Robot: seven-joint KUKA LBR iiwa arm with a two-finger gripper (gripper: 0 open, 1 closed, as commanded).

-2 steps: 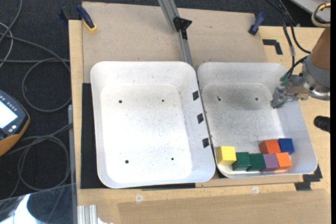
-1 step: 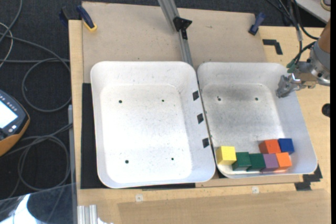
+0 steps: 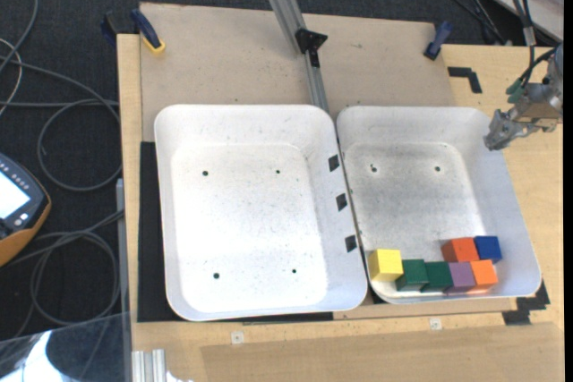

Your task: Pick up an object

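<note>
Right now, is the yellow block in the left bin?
No, the yellow block sits in the right bin, beside the green blocks.

Blue clamps [image 3: 148, 29] grip the board [image 3: 224, 58]; cables [image 3: 54, 103] lie beside.

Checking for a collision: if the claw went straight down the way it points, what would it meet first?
Probably the right bin's far right rim; the claw hangs over that edge, well away from the blocks. Depth is unclear.
</note>
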